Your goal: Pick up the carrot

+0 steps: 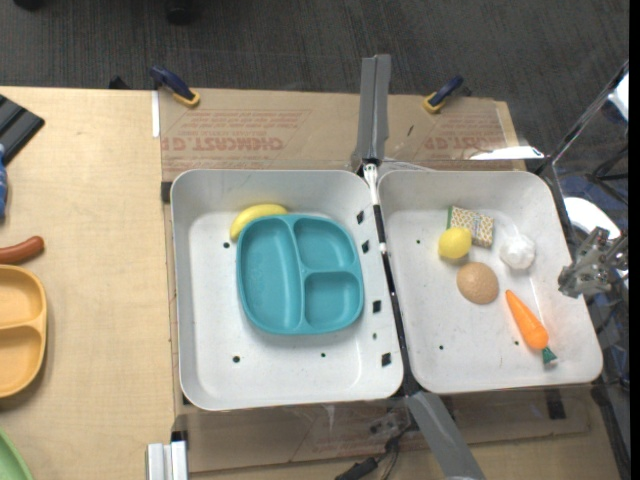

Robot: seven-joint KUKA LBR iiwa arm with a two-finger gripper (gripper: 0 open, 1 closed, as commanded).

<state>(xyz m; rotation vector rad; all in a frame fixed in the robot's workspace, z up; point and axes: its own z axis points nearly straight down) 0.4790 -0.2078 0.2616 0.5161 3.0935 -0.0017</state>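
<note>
The carrot (527, 320) is orange with a small green stub at its lower end. It lies slanted on the floor of the right bin (470, 368), near the front right corner. My gripper (590, 265) hovers over that bin's right rim, up and to the right of the carrot and apart from it. Nothing shows in its grasp.
Close to the carrot in the right bin are a brown egg (478, 283), a white ball (517, 254), a lemon (454, 243) and a checkered block (471, 226). The left bin (200, 368) holds a teal divided plate (298, 273) and a banana (258, 214).
</note>
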